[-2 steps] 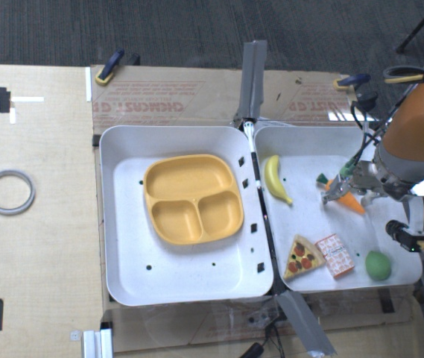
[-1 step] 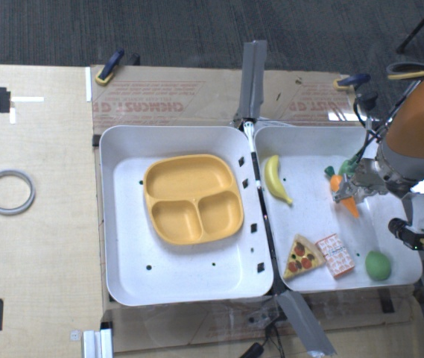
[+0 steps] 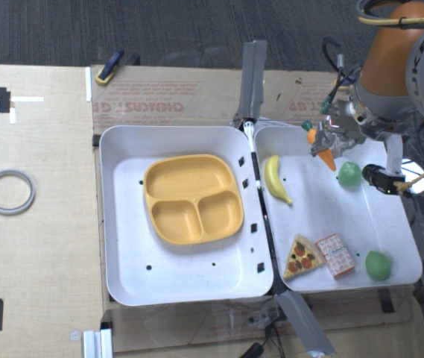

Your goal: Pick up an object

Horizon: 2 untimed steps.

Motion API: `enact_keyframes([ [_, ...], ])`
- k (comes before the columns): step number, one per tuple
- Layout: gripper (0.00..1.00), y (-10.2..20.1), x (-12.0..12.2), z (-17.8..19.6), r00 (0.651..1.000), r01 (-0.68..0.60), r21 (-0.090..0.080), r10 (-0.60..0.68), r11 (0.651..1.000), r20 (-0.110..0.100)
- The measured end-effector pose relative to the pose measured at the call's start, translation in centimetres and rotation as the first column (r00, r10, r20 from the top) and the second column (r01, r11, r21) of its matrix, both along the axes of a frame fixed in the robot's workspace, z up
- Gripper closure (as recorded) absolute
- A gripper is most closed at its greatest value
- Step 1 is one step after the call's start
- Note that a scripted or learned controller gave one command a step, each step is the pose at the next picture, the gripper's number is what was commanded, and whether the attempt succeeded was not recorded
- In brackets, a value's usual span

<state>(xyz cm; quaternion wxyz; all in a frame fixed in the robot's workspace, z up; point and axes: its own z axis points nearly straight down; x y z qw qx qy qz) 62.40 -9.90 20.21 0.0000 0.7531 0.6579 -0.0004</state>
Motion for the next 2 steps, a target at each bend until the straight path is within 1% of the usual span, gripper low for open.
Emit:
enact_keyframes([
  [1,1.0,-1.5,0.0,-5.8,0.986,-0.165,0.0,0.165,0.986,-0.002],
  [2,1.0,-2.3,0.2,2.2,0.998,-0.069,-0.001,0.069,0.998,0.0],
])
